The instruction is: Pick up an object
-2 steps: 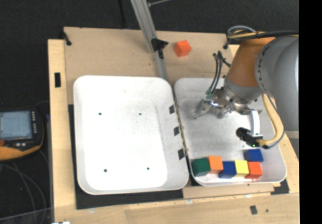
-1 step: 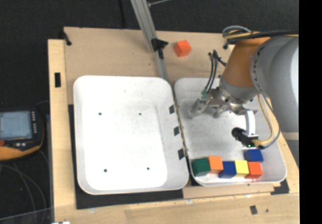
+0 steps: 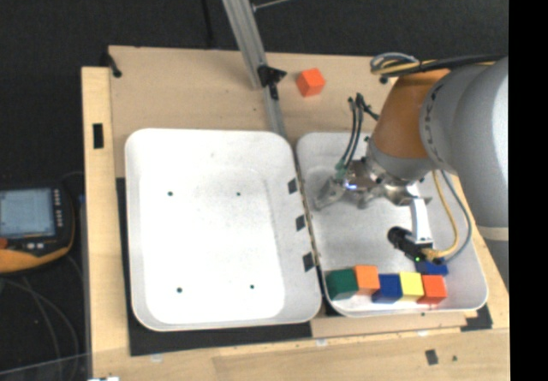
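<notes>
The bench (image 3: 197, 88) is a pale wooden board on a dark floor, and the two white bins sit on it side by side, edges just about touching. The left bin (image 3: 214, 229) is the larger of the two from here, with a few small dark dots on its floor. The right bin (image 3: 377, 238) is partly covered by the arm (image 3: 462, 139), which comes in from the right, grey and bulky, with its orange band sitting just above the wrist. The wrist tilts down toward the upper left part of the right bin, near the divide between the bins, with cables looping around it.

A slanted metal rail (image 3: 244, 28) runs from the top of the scene down to the gap between the bins.

The gripper (image 3: 330, 193) hangs low over the right bin's floor, close to its left wall. I cannot tell from here how it is set, and I see no block in it.

The blocks are along the near edge of the right bin, lined up in a row, each touching the next: a green block (image 3: 341, 282) at the left, then an orange block (image 3: 366, 276), a blue block (image 3: 390, 286), a yellow block (image 3: 412, 285), and a second orange block (image 3: 434, 287) at the right end. They lie well apart from the gripper.

One more orange cube (image 3: 310, 82) sits on the bare bench beyond the bins, just right of the rail.

Off the bench to the left, a handheld controller (image 3: 30, 225) with a lit screen rests on the floor.
</notes>
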Controlling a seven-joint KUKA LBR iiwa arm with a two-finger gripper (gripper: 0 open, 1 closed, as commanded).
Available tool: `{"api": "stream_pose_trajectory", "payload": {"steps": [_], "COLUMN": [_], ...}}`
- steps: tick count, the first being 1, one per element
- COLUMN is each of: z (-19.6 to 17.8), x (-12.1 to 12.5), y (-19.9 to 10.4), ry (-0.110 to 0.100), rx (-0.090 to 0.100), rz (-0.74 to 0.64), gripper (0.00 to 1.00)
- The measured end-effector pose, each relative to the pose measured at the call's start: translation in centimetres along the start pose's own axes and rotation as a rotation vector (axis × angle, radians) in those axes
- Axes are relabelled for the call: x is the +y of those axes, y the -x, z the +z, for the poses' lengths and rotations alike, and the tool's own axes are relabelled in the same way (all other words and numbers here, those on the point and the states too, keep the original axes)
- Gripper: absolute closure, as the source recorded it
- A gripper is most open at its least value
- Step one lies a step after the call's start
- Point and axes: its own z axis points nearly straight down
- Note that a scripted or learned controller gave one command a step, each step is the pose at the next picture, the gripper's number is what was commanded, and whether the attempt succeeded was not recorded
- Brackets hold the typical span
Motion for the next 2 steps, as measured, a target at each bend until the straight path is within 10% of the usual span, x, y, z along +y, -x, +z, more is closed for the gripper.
{"api": "stream_pose_trajectory", "payload": {"steps": [1, 2], "z": [-1.1, -8.8], "x": [0.2, -1.2], "y": [0.2, 7.1], "ry": [0.005, 0.010], "rx": [0.001, -0.005], "rz": [0.007, 0.008], "gripper": [1.00, 1.00]}}
